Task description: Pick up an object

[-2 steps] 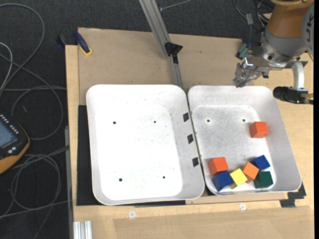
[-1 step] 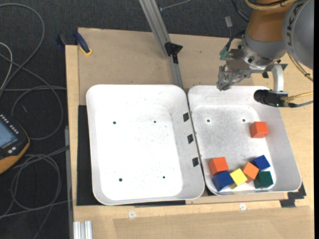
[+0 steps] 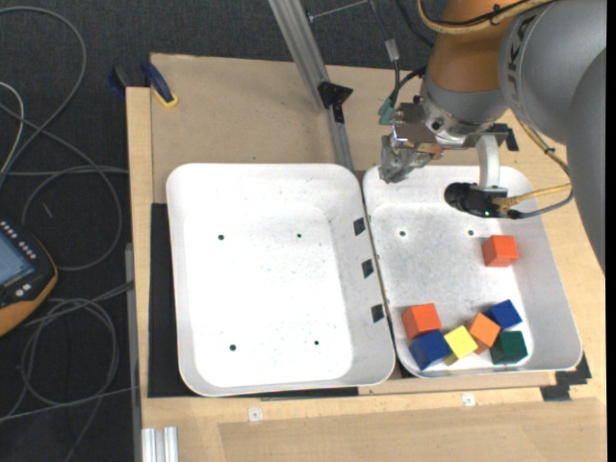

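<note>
- The pincer [image 3: 395,169] hangs over the far left corner of the right bin [image 3: 438,258], just beside the wall shared by the two bins. You cannot tell from this angle whether it stands wide or narrow (the wrist body masks it).
- You see the arm [image 3: 500,56] entering from the right, its orange band above the wrist.
- A lone orange cube [image 3: 500,249] sits on the right bin's floor towards the right wall, well apart from the pincer.
- Six blocks crowd the near edge of the same bin:
  - an orange block [image 3: 421,319] lies on the left, with a blue block [image 3: 430,348] just in front of it;
  - a yellow block [image 3: 461,341] touches a second orange block [image 3: 484,329];
  - a second blue block [image 3: 503,314] and a green block [image 3: 509,346] lie nearest the right corner.
- The left bin [image 3: 260,277] lies alongside, on the far side of the shared wall from the pincer.
- A handheld unit [image 3: 19,272] rests among cables off the bench, at the left edge.
</note>
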You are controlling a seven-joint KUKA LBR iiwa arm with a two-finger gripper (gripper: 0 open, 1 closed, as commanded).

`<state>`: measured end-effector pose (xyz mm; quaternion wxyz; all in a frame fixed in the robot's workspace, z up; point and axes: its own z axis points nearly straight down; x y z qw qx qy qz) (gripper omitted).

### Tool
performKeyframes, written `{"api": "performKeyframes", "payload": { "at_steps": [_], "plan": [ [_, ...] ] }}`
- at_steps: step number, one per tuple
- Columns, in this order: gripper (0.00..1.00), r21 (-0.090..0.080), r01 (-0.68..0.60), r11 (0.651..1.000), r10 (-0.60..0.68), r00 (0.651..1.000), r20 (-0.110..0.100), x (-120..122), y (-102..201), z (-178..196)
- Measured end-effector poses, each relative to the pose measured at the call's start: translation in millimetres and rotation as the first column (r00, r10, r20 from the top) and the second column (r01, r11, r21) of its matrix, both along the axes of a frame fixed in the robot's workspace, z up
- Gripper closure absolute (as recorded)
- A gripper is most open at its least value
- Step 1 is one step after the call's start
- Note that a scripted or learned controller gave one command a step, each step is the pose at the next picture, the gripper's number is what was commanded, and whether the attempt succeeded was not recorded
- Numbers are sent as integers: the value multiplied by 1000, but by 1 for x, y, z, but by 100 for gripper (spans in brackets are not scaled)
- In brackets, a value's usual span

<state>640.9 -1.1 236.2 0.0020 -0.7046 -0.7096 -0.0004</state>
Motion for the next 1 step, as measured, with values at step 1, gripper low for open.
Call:
{"api": "performKeyframes", "payload": {
  "at_steps": [1],
  "plan": [
    [100,0,1,1000,-1,1000,0,-7,53,-8]
  ]
}}
